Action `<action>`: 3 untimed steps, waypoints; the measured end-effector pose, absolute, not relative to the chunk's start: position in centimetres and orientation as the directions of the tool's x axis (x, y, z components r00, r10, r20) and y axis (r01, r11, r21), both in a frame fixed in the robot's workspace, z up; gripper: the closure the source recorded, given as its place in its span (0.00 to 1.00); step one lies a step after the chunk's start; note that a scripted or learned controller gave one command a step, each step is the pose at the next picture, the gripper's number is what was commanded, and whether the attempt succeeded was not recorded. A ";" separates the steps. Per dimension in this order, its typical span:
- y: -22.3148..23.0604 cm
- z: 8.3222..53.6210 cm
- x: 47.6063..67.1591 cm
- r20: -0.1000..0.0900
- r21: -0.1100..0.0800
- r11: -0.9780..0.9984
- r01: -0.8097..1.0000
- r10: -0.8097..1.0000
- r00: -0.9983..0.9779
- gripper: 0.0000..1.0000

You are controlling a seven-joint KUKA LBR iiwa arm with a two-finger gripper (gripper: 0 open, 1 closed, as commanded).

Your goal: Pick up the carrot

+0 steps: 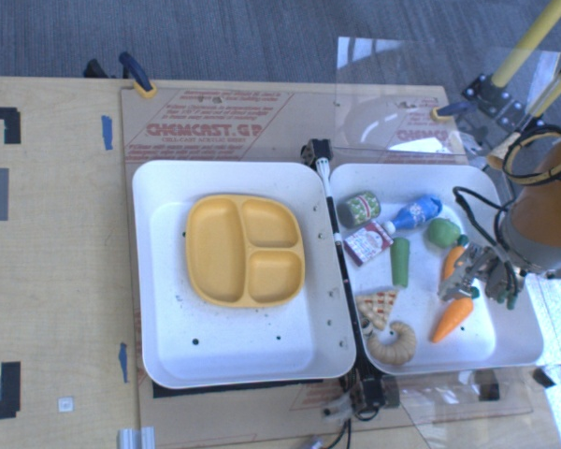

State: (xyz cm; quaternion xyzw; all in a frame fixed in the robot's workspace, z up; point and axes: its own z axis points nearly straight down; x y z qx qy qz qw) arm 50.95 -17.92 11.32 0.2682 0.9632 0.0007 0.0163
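Two orange carrot-like pieces lie in the right bin [519, 349]. The larger carrot [450, 321] lies tilted near the bin's front right, its green top pointing up toward the gripper. A thinner orange piece [452, 261] lies just above it. My gripper [461, 283] hangs low over the gap between the two, close to the larger carrot's leafy end. Whether it touches either piece is hidden by the wrist. The arm's orange band [542, 215] is at the right edge.
The right bin also holds a green can [359, 208], a blue bottle [417, 212], a green lump [442, 231], a red packet [367, 244], a green cucumber [399, 261], a waffle slice [379, 307] and a pretzel [394, 342]. A yellow divided plate [244, 250] sits in the left bin [159, 335].
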 end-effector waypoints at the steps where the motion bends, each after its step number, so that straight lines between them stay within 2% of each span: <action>1: -17.9 12.4 51.2 -0.039 0.012 0.857 0.515 0.515 -0.856 1.00; 2: -16.3 9.1 50.1 -0.015 -0.001 0.948 0.318 0.318 -0.948 1.00; 3: -16.2 10.3 50.3 -0.023 0.000 0.948 0.318 0.318 -0.948 1.00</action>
